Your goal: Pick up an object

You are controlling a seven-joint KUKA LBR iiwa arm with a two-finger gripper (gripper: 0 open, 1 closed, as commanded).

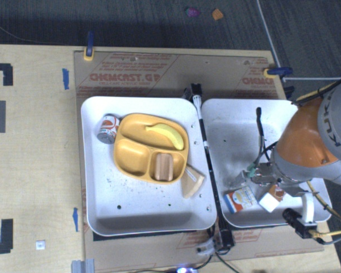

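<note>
My gripper is low in the right bin, under the orange-banded wrist, near the bin's front. Just below it lie a small white, red and blue carton and a white block; the wrist hides whether the gripper touches either. In the left bin a yellow divided plate holds a banana and a brown block. A crushed can lies at the plate's upper left, and a beige wedge at its lower right.
A black cable hangs from the arm across the right bin. A black rod sits at the top of the divide between the bins. Blue clamps hold the cardboard sheet under the bins.
</note>
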